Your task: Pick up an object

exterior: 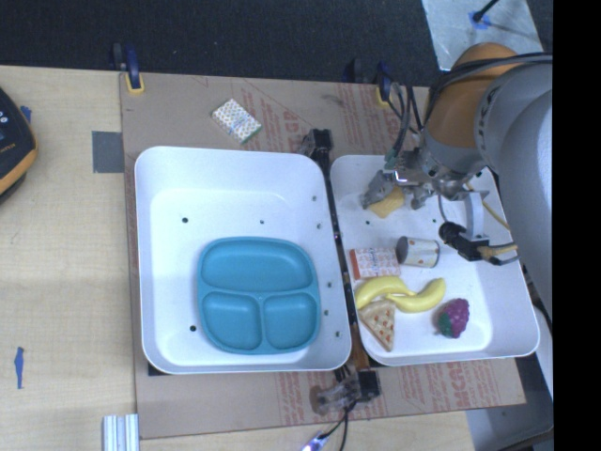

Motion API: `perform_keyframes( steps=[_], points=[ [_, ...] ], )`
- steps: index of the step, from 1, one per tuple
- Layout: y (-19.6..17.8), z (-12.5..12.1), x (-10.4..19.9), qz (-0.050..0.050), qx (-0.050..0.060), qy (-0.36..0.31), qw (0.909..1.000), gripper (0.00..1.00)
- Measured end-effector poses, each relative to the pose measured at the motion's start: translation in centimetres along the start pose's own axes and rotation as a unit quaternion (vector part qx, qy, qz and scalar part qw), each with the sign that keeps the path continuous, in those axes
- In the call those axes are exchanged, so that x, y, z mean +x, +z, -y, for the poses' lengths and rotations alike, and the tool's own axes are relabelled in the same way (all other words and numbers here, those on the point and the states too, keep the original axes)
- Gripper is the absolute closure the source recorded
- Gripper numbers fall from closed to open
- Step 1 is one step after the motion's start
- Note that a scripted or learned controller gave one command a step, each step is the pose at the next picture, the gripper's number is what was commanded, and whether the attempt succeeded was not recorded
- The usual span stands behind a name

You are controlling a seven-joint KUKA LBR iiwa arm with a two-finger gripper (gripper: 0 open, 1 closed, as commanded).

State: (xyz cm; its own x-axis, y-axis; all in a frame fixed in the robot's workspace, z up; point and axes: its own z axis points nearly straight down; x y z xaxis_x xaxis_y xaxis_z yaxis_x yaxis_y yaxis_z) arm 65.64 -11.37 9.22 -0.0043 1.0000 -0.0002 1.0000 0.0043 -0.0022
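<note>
1. A brown board on a wooden bench (66,252) bears two white bins; the left bin (155,186) holds a blue tray (258,294).
2. Gripper (390,191) sits low in the right bin (507,336) – whether spread or closed, I cannot tell.
3. A yellow block (385,207) touches it; a banana (406,296), grapes (453,317) and a cup (418,251) lie nearer the front.

A divided tray (257,294) lies in the left bin (160,181). In the right bin (512,336), a banana (404,295) sits between a cup (417,251) behind and a waffle (379,324) in front.
</note>
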Motion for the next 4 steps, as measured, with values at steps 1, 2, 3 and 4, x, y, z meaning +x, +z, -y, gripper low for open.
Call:
perform_keyframes(
  steps=[1, 2, 3, 4],
  points=[
    [0.1, 9.9, -0.5, 0.0, 0.001, 0.0, 1.0, 0.0],
    [0.1, 15.2, -7.2, 0.0, 0.001, 0.001, 1.0, 0.0],
    [0.0, 7.9, -7.0, 0.0, 0.0, 0.0, 1.0, 0.0],
    [-1.0, 7.9, -7.0, 0.0, 0.0, -0.001, 1.0, 1.0]
  ],
)
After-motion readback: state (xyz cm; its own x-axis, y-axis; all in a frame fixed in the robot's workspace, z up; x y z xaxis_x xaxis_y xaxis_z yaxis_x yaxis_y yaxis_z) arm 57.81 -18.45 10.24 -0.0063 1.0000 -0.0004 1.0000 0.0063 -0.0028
